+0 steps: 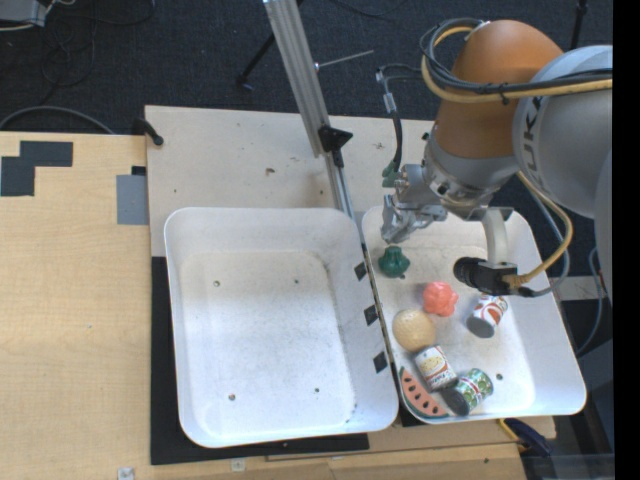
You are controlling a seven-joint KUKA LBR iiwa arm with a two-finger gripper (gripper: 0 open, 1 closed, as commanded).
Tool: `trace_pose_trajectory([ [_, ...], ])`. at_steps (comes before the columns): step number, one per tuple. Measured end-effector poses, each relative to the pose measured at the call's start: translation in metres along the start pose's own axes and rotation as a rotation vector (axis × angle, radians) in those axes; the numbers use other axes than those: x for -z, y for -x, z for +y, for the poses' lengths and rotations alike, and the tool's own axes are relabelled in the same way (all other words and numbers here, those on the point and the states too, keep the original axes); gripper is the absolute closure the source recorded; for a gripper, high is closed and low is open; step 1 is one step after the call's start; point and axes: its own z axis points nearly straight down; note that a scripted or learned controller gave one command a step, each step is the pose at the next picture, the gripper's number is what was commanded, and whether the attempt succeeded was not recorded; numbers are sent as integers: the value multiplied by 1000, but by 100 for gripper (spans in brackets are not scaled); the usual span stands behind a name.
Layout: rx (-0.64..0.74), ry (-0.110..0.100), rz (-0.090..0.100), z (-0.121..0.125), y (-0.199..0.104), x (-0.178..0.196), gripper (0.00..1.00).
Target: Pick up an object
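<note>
My gripper [394, 232] hangs over the far left part of the right bin [545, 368], under the arm's orange band. Just below its tip, a small green toy [394, 262] lies on the bin floor by the left wall. Whether the gripper touches the toy is unclear. Nearer the camera lie a pink toy [439, 298], a red-and-white can [487, 315], a tan round piece [413, 328], a brown-labelled can [433, 366], a green can [471, 388] and a watermelon slice [421, 399].
The left bin [260, 328] sits beside the right one across a narrow divider. A slanted aluminium rail [305, 78] rises behind the bins. A black part [482, 273] with cables hangs from the arm over the right bin.
</note>
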Motion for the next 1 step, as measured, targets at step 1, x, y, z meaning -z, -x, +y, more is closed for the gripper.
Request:
trace_pose_trajectory([
  [1,-1,-2,-1,-12,-46,-20,100],
])
